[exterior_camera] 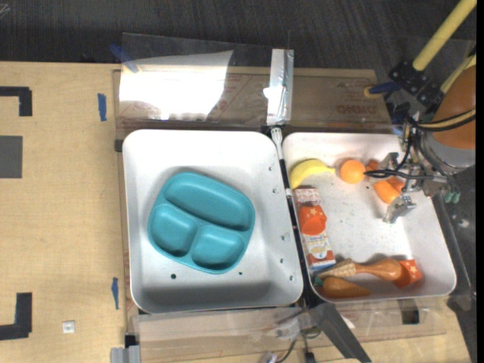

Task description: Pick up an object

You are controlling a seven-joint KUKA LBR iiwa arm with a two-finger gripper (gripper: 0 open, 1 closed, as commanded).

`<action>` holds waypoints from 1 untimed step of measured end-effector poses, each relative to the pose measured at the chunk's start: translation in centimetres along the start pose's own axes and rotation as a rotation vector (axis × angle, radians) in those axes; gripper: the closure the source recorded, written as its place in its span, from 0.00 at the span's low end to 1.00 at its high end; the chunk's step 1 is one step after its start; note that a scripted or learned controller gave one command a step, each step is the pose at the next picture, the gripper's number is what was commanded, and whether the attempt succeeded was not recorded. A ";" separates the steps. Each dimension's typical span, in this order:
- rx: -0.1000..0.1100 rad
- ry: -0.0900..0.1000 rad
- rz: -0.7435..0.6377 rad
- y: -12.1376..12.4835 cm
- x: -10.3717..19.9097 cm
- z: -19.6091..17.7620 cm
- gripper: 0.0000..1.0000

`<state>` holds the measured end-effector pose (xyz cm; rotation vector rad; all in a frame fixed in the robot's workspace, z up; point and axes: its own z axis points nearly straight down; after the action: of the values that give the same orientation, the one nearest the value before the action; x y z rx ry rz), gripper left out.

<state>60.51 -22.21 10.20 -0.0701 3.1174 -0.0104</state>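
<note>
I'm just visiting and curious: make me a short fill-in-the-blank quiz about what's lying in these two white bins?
1. The teal divided tray lies in the ____ bin.
2. The tray has ____ compartments.
3. The small ball beside the banana is ____ in colour.
4. The gripper hangs over the ____ bin.

Missing words: left; three; orange; right
</note>
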 end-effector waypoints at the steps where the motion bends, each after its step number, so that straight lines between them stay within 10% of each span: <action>1: -0.003 0.012 -0.019 0.8 -0.3 1.4 0.00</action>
<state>60.83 -21.37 8.80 -0.0997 3.1290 -0.0063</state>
